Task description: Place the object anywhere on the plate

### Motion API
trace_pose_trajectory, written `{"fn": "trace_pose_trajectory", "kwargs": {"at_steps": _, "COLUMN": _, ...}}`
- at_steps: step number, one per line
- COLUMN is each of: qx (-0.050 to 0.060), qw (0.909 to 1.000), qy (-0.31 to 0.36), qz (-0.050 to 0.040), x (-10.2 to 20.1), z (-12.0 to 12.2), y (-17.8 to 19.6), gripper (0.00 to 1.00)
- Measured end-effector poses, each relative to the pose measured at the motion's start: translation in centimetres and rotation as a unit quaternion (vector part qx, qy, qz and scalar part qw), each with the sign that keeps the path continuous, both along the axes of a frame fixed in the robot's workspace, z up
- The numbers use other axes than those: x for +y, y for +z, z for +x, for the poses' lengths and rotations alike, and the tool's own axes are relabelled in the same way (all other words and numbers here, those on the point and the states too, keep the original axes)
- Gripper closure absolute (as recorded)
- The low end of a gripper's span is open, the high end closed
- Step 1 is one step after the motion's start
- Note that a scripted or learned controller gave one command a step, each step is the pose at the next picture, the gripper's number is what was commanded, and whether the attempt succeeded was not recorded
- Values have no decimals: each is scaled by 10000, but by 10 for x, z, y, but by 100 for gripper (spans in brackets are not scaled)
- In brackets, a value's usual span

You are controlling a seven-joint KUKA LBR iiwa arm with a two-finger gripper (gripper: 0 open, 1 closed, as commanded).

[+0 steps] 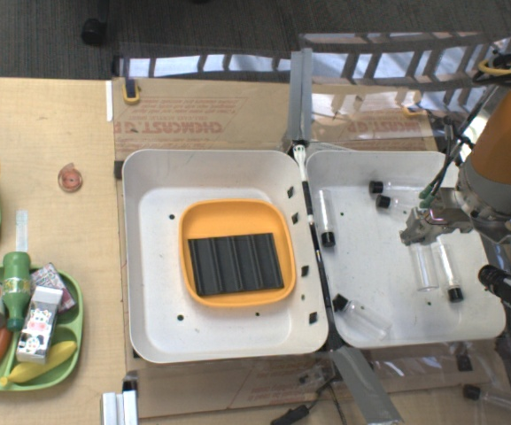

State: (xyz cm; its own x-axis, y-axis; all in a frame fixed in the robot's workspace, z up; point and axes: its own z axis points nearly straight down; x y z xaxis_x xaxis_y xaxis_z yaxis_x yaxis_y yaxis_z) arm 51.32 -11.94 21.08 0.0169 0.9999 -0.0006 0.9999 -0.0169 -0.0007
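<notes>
Hovering over the right white bin point(361, 171), near its right edge, the grey two-finger gripper point(425, 230) sits at roughly mid-depth; cannot tell from this slanted view whether it's apart or together, and nothing is visibly clamped. Directly below it lie two clear plastic tubes with black caps point(437, 268), touching the bin floor, long axes running roughly front-to-back, caps toward the front edge. More clear capped tubes are scattered: one point(323, 220) along the bin's left edge, one point(360, 315) at its front-left corner, another point(388, 187) near the back. Target is the orange square plate with a dark ribbed insert point(236, 252), centred in the left white bin point(149, 264), so any carry runs leftward across the divider.
</notes>
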Motion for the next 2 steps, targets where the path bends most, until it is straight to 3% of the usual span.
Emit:
{"fn": "trace_pose_trajectory", "kwargs": {"at_steps": 1, "qx": -1, "qw": 9918, "qy": 1279, "qz": -8, "x": -67, "z": 84, "y": 33, "gripper": 100}}
{"fn": "trace_pose_trajectory", "kwargs": {"at_steps": 2, "qx": -7, "qw": 9815, "qy": 1917, "qz": -12, "x": -88, "z": 141, "y": 57, "gripper": 100}}
